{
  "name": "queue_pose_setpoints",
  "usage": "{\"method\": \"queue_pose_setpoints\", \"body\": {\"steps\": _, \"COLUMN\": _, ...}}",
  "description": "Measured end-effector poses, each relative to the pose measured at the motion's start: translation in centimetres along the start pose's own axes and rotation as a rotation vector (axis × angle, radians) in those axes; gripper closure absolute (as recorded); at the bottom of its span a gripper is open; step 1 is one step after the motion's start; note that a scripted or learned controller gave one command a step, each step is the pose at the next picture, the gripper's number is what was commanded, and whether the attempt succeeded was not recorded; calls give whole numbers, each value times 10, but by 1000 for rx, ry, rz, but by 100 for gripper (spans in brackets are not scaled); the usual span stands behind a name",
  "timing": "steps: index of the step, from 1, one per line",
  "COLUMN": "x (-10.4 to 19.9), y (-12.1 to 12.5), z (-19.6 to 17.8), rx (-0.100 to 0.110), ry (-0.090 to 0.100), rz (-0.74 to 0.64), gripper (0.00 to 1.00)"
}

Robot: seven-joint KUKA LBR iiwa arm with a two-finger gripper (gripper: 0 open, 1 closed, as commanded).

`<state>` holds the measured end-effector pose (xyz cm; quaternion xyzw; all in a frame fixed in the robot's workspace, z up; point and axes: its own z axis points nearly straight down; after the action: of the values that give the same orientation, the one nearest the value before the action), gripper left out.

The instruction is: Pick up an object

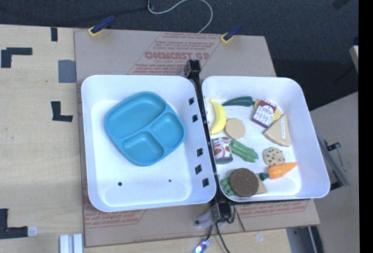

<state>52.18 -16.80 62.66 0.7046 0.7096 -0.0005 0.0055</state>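
- Two white bins side by side: left bin (93,129), right bin (303,129).
- Nearest in the right one: burger (243,182), carrot (282,170), cookie (273,156).
- Mid: can (222,150), green pod (244,150).
- Far end: banana (218,116), red box (264,112).
- Left bin has a blue plate (144,127).

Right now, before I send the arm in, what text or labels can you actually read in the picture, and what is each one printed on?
"CHEMCAST GP", red print, partly blurred, on the brown cardboard sheet behind the bins.
Red and white label on the small box in the right bin: too small to read.
Label on the small can: too blurred to read.
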Motion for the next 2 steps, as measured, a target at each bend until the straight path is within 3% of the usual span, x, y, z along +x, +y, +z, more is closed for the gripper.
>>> {"method": "queue_pose_setpoints", "body": {"steps": 2, "x": 1, "y": 1, "z": -20, "rx": -1, "ry": -2, "rz": -2, "gripper": 100}}
